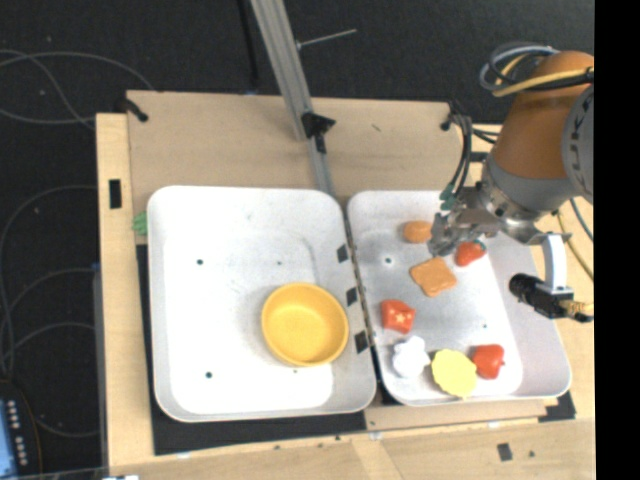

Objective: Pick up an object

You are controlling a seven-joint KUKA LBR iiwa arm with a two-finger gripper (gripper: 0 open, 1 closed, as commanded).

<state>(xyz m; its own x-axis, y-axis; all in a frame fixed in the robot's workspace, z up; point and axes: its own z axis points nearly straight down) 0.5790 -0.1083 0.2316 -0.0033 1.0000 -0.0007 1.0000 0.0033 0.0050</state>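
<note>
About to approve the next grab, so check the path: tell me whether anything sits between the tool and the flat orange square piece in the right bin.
Nothing visible does. The tool hangs just above the flat orange square piece, with bare white bin floor between them. A small red piece lies beside that path, to the right.

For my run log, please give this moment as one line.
arm: over right bin | pincer: above orange slab | grasp: not visible | left bin: yellow bowl

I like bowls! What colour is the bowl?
Yellow: the bowl sits in the left bin, camera view.
</note>
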